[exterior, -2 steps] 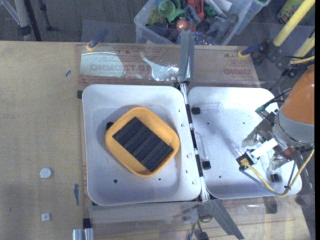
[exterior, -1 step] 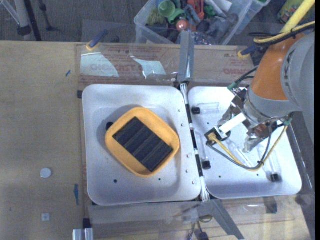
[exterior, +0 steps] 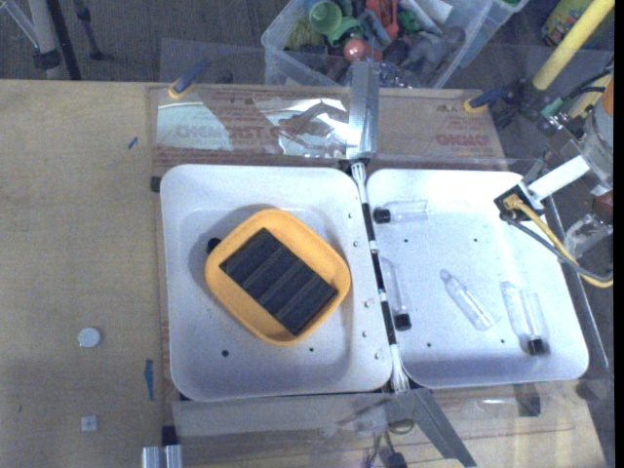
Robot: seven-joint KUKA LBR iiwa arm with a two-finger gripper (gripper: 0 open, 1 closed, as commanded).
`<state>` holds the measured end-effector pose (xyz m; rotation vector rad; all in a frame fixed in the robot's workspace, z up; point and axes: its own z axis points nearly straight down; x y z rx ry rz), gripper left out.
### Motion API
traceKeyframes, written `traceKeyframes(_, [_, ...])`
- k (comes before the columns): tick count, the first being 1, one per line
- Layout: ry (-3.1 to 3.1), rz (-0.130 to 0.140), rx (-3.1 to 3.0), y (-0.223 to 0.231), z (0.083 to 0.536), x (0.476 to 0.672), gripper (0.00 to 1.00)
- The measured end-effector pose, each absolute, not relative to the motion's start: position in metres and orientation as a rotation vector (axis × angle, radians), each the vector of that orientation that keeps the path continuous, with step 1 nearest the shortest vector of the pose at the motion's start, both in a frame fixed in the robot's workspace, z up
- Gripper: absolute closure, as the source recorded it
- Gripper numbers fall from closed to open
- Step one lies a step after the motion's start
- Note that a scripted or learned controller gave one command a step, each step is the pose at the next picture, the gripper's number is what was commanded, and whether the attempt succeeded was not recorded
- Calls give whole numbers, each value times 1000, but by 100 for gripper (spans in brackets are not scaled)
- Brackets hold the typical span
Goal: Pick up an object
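A yellow, rounded-square object with a dark ribbed panel on top [exterior: 277, 276] lies flat and turned at an angle in the left bin [exterior: 185, 359]. In the right bin [exterior: 565, 359], four clear, small tubes with black caps [exterior: 466, 300] lie scattered, well apart from each other.

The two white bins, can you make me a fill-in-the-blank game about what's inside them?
1. The yellow tray with the dark ribbed middle lies in the ____ bin.
2. The clear little vials lie in the ____ bin.
3. The vial with a black cap lies near that bin's far ____ corner.
4. The arm reaches in from the ____ side of the view.

Missing words: left; right; left; right
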<state>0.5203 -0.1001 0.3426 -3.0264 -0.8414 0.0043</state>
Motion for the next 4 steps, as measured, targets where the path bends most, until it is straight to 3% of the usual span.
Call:
traceKeyframes(1, [-931, 5, -2998, -121, 226, 486, 0])
traceKeyframes(2, [-1188, 4, -2904, -85, 188, 479, 0])
traceKeyframes(3, [-1307, 2, -2856, -112, 266, 525, 0])
traceKeyframes(4, [-1364, 4, -2828, -110, 187, 479, 0])
